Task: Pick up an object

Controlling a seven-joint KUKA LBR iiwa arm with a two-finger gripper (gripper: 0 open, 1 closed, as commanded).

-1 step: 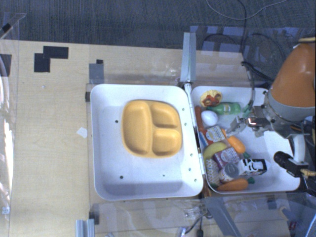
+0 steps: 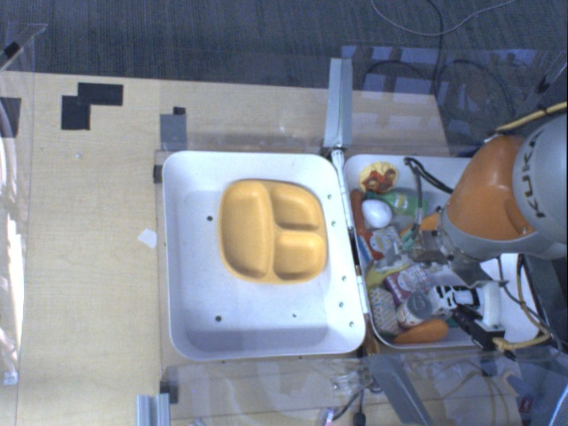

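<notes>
The right bin holds a heap of small objects. Among them are a white egg-shaped piece, a yellow and red item, a green item, a small jar and an orange carrot-like piece. The arm's orange band hangs over this bin. My gripper is lowered into the heap at the bin's middle, just above the jar. The wrist and clutter hide its tips.
The left bin holds a yellow three-compartment tray near its centre. A metal divider post stands between the bins at the back. Cables trail at the right bin's near right corner.
</notes>
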